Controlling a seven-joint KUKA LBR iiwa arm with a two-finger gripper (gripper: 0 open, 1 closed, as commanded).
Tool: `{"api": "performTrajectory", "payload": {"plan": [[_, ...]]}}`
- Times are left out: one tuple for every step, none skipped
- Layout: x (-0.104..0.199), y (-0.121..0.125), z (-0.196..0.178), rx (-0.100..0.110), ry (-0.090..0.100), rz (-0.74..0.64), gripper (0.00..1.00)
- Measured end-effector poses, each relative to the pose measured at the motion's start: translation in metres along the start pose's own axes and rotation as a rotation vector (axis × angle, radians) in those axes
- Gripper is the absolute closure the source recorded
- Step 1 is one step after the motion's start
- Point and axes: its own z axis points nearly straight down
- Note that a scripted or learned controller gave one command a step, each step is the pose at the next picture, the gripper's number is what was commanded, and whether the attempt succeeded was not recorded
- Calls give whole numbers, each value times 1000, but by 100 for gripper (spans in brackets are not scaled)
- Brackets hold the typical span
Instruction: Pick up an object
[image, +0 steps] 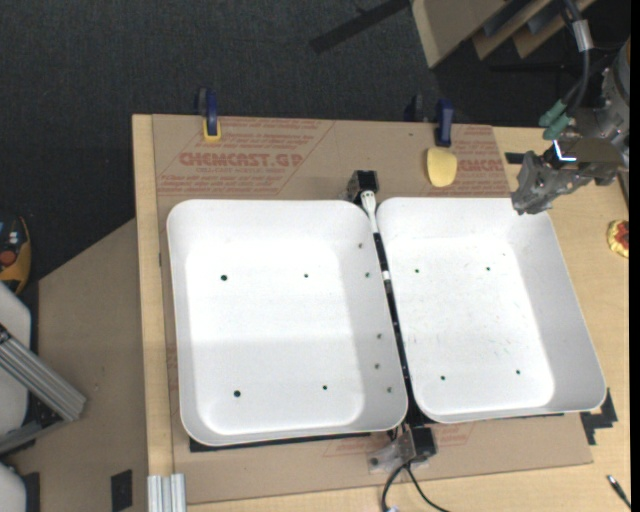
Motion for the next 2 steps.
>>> {"api": "performTrajectory", "payload": {"plan": [[23,39,141,31,0,5,100],[62,87,178,18,0,4,100]]}}
